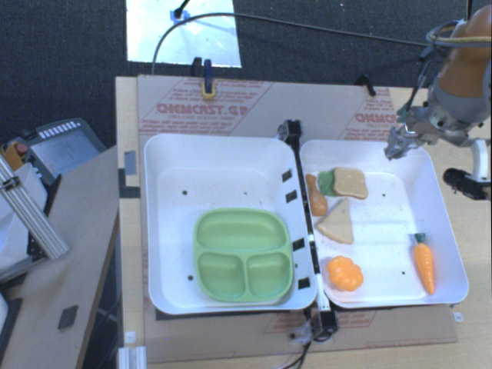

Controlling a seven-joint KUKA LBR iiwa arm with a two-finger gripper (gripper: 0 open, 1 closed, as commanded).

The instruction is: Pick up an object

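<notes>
While the end effector [397,146] hovers at the right bin's [450,229] upper right rim, jaw state unreadable, you should descend squarely over the carrot [424,263] at lower right, lying apart from the other food.

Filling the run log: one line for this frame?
gripper: over right white bin far corner | holding: nothing seen | orange toy carrot: in right bin | green divided plastic tray: in left white bin

tool [400,146] above right bin's [450,229] rim
</notes>
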